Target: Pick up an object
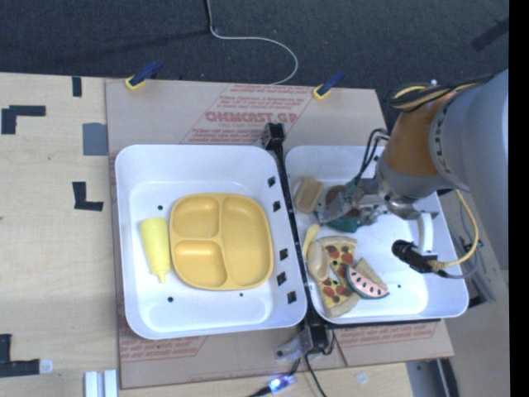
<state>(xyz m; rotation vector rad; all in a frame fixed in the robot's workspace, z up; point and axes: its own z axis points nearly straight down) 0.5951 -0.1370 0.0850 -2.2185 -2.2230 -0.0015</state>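
Dark carpet runs along the top of the scene, with a white cable (256, 44) looping across it, and below it a pale wooden table (50, 246) carries a cardboard sheet (248, 110) with red print, pinned at its far edge by two blue-and-yellow clamps (142, 74).

In the right bin (434, 300), the things open to picking lie crowded toward its left wall. A pizza slice toy (332, 273) lies flat near the front, with a watermelon slice toy (366, 281) touching its right edge. A thin yellow piece (310, 240) curves just beside the pizza's upper left. Farther back, a tan block (307, 193) rests against the divider between the bins.

The end effector (345, 207) sits low in the right bin, just right of the tan block and just behind the pizza slice. Something teal shows at its tip, but whether it is clenched or released cannot be told from this angle. The grey arm (471, 139) with its orange band (412, 139) comes in from the right, above the bin's back corner.

In the left bin (140, 168), a yellow divided plate (221, 240) lies in the middle, and a yellow squeeze bottle (155, 246) lies just beside its left rim.
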